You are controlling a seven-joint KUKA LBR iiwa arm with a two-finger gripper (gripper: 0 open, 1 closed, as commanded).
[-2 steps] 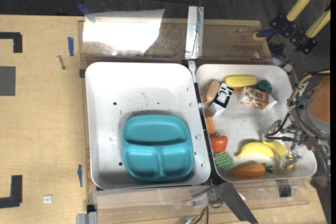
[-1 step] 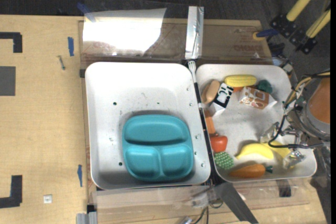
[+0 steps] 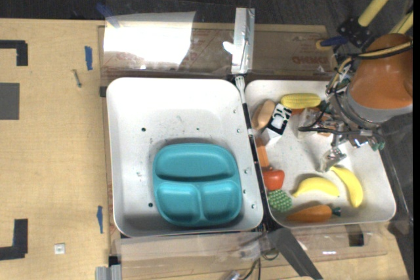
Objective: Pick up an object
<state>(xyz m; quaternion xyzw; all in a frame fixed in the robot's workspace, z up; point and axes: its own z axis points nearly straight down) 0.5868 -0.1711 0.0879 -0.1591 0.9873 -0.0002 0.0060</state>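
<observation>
On the tabletop [image 3: 52, 160], the left bin [image 3: 131, 115] holds a teal three-compartment tray [image 3: 197, 183] lying flat toward its near side. The right bin [image 3: 377, 174] carries toy food. Along its left wall lie a tan bread-like piece [image 3: 264, 113], a black-and-white box [image 3: 280, 120], a red tomato-like piece [image 3: 273, 178] and a green knobbly piece [image 3: 279, 200]. A yellow corn-like piece [image 3: 300, 101] rests near the far wall. Toward the near side lie two bananas [image 3: 316, 187] [image 3: 350, 184], with an orange carrot [image 3: 310, 212] below them. The gripper [image 3: 336, 155] hangs over the bin's bare floor just above the bananas. Whether the jaws are spread or closed cannot be told; nothing visibly sits between them.
</observation>
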